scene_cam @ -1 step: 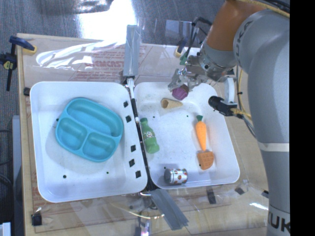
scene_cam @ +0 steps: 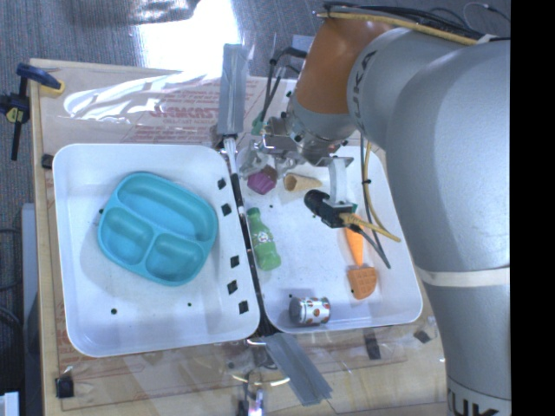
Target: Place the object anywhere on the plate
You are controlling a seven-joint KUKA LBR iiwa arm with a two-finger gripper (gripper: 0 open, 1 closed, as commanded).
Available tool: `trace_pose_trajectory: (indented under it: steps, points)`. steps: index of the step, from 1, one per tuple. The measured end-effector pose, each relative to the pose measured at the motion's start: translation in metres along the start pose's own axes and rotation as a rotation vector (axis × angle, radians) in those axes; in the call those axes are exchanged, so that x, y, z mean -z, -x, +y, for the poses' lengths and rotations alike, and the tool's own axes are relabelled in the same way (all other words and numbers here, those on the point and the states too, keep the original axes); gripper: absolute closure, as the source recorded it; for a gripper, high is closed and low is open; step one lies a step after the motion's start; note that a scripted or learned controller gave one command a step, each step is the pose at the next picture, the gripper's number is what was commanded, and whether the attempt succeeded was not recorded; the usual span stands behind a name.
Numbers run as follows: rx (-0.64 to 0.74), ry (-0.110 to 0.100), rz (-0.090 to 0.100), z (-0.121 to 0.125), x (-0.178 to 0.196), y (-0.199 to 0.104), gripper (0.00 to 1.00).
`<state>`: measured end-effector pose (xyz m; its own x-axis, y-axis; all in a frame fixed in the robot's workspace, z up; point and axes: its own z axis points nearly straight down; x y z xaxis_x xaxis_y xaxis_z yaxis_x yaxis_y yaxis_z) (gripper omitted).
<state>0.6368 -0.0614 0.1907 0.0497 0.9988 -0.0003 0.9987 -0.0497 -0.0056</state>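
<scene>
arm (scene_cam: 460, 232) – grey casing low at the near right, dark letters "UK", cut by the frame edge | plastic sheet (scene_cam: 165, 111) – far edge of the counter (scene_cam: 156, 380), red print, too blurred to read from here | can (scene_cam: 310, 310) – label too small to read

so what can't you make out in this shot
All in the camera view:
Small purple object: too small to identify; whether the gripper touches it is unclear.
Orange carrot-shaped toy: upper end covered by the robot's wrist.
Small metal can: label too small to read.
Right white bin: far-right side hidden by the grey arm.
</scene>
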Motion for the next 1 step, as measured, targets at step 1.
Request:
trace_pose_trajectory:
  steps: [1]
  points:
    - [0.092, 0.000, 0.000, -0.0161, -0.0001, -0.0726, 1.00]
